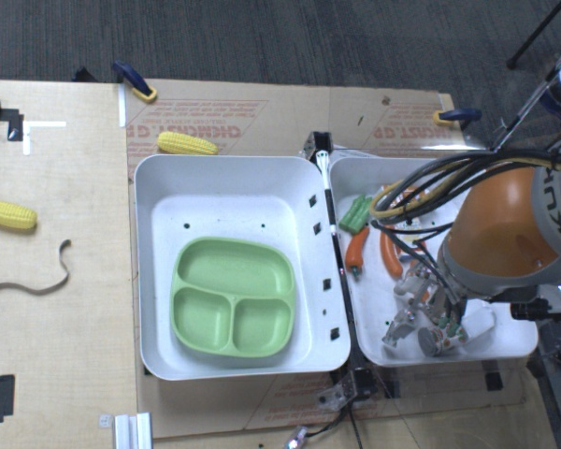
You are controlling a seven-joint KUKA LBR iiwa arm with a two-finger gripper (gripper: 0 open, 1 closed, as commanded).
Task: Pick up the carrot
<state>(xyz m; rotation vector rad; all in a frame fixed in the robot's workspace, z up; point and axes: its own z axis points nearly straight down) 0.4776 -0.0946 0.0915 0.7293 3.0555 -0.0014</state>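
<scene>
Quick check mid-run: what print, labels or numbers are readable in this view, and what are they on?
Red print on the cardboard sheet behind the left bin: upside down and blurred, not readable.
Red print on the cardboard behind the right bin: likewise unreadable.
No other text legible.

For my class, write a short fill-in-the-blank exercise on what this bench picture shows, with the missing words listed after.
1. The green plate lies in the ____ bin.
2. The plate has ____ compartments.
3. The carrot lies in the right bin, near its ____ wall.
4. The two yellow corn cobs lie ____ the bins.

Missing words: left; three; left; outside
</scene>
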